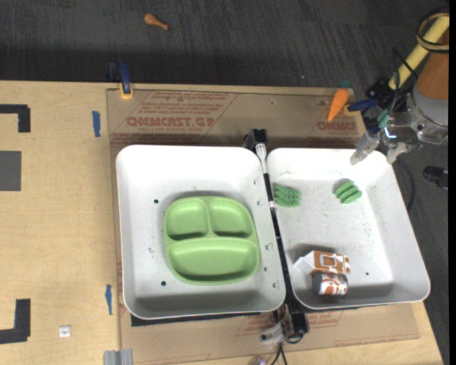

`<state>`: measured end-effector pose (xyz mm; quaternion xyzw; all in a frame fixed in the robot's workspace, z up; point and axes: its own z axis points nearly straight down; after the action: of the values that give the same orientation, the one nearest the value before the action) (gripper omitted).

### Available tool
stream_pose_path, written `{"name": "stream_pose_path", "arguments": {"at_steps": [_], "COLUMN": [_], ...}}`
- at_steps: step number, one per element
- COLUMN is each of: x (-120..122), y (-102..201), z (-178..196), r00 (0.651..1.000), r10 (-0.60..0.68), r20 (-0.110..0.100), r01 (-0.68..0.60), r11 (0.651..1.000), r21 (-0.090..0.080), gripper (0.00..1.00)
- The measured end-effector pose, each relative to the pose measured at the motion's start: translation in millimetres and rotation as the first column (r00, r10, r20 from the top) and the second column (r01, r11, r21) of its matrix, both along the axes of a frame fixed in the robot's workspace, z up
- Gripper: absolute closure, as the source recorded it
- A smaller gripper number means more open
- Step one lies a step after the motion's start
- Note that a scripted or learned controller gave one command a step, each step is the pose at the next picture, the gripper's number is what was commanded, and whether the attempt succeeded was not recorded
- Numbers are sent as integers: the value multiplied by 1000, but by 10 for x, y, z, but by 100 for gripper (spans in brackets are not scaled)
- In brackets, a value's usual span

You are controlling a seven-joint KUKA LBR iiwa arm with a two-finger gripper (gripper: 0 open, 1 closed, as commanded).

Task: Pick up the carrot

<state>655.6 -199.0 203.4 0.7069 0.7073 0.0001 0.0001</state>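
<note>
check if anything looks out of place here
The carrot lies outside both bins, on the board behind the right bin, beside a blue clamp. A small orange object sits on the dark floor past the bench. The gripper hovers over the right bin's far corner.

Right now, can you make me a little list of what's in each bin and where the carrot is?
left bin: green divided plate
right bin: two green pieces, small orange and white carton
carrot: on the board behind the right bin, outside both bins
end effector: over the right bin's back right corner, not touching the carrot
</note>
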Motion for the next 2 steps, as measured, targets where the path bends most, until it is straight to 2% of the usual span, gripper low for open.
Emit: {"name": "stream_pose_path", "arguments": {"at_steps": [1,2], "x": [-476,-1104], "y": [1372,2084], "z": [-190,-189], "r00": [995,999], "r10": [-102,40], "r20": [-3,-3], "r01": [102,-40], "r11": [995,999], "r21": [2,1], "gripper": [0,0]}}
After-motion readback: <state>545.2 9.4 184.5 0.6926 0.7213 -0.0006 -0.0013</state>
